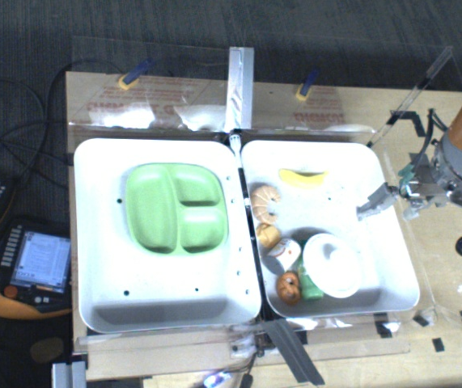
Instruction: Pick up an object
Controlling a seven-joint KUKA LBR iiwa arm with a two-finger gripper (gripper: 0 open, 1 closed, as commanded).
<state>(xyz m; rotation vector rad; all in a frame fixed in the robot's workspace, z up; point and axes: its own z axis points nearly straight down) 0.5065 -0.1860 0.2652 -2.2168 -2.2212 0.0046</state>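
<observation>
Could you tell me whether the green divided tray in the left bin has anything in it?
Empty: the green tray lies flat in the left bin, and all its compartments show bare green.

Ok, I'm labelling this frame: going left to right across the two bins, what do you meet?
Green divided plate → croissant → banana → white bowl → gripper over the right bin's right side.
</observation>
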